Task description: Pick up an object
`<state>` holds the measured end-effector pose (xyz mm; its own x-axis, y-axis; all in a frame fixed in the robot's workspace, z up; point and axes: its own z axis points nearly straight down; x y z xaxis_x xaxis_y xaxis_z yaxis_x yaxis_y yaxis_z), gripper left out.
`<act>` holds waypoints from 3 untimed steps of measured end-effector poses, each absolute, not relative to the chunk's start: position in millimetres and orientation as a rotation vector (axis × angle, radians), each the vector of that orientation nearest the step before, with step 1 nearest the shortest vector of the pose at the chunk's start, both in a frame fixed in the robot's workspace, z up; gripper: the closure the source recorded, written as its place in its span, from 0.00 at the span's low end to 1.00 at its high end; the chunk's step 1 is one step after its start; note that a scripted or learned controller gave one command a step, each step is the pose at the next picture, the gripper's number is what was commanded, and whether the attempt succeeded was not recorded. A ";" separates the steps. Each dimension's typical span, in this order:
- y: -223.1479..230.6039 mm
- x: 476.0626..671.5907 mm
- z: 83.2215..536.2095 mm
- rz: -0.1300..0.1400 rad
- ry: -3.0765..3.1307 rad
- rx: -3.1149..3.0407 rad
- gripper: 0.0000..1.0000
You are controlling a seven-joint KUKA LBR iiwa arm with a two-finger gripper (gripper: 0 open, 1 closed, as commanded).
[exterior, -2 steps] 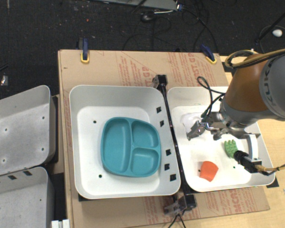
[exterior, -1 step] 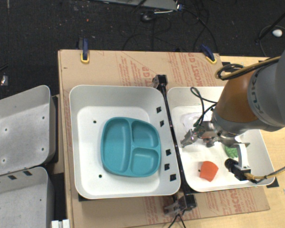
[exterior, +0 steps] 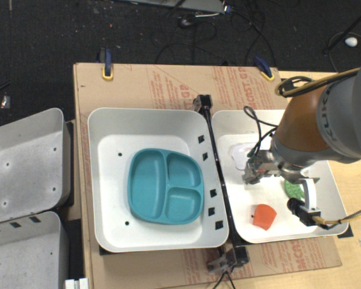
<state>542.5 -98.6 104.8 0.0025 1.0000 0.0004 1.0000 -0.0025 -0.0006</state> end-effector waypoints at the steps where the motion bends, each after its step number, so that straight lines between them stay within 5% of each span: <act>1: -98.1 552.2 151.7 -0.004 -2.227 -2.221 1.00; 2: -89.3 558.0 200.6 -0.005 -2.229 -2.220 1.00; 3: -89.1 558.4 199.7 -0.001 -2.225 -2.219 1.00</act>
